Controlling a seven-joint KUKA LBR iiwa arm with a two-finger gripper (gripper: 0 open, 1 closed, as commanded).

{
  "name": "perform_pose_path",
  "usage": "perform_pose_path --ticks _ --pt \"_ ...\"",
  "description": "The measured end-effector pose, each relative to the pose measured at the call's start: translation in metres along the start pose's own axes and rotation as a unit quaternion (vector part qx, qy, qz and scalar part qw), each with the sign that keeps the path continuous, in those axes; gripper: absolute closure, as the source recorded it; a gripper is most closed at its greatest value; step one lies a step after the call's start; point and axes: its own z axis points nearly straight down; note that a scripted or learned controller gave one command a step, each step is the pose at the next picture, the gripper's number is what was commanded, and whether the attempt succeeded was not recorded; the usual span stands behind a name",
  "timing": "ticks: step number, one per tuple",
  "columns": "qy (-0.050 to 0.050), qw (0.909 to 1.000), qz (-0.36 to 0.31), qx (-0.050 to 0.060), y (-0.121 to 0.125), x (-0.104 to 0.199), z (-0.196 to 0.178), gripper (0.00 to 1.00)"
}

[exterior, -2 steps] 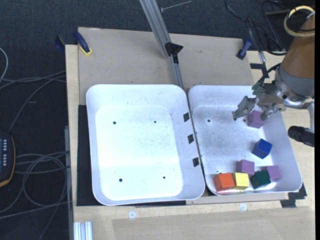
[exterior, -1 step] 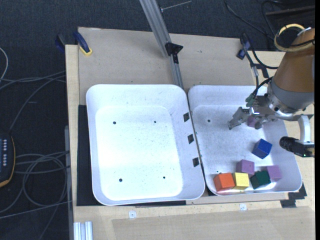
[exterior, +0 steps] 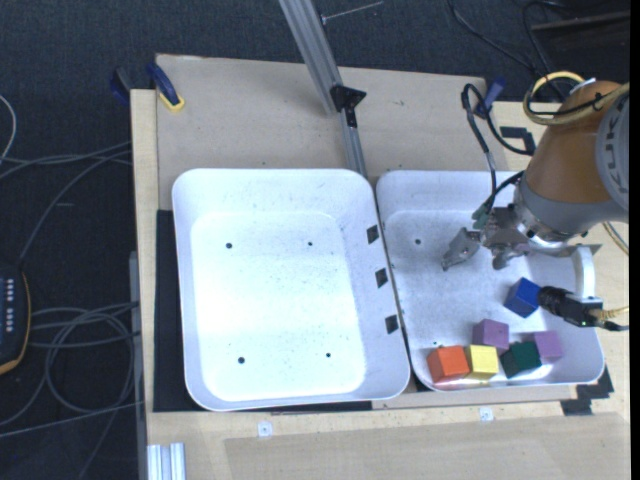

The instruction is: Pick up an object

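Overhead, metal gripper (exterior: 478, 251) spread open, holding nothing; matte cubes clustered: blue block (exterior: 523, 297), orange block (exterior: 449, 362).

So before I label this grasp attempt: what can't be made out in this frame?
- Gripper: too small and blurred in the camera view to tell whether it is open or holding anything.
- Green block: partly covered by the yellow block.
- Right bin: its far right side is hidden under the arm.
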Motion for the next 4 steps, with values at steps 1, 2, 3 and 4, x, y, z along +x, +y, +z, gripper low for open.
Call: perform_pose_path --ticks 1,2,3,4 --pt "0.0 1.0 0.0 -0.005 0.002 0.0 -0.014 1.0" --pt "-0.002 1.0 -0.001 -0.008 0.008 -0.004 -0.077 1.0" --pt "-0.002 1.0 -0.001 -0.008 0.01 -0.003 -0.132 1.0" --pt "0.0 1.0 -0.002 -0.002 0.0 0.046 -0.118 1.0"
